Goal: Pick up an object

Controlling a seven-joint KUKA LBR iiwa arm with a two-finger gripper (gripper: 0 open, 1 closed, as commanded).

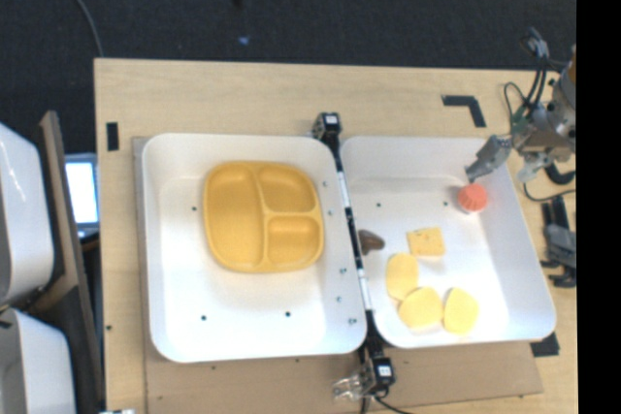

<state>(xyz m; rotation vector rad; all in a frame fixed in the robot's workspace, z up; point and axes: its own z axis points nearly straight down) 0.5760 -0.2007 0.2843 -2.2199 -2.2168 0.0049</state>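
Note:
My gripper (506, 164) hangs over the far right corner of the right bin (514, 281), fingers spread open with nothing between them. One grey finger (483, 159) points down toward a small orange-red ball (473, 198) just below and left of it. Further toward the front lie a yellow square piece (426, 242) and three yellow round pieces (402, 274), (420, 308), (461, 310). A small brown object (370, 240) rests against the bin's left wall.
The left bin (175, 305) holds a yellow divided plate (262, 214). A divider rail (349, 238) runs between the two bins. Cables and black parts lie on the bench to the right of the right bin.

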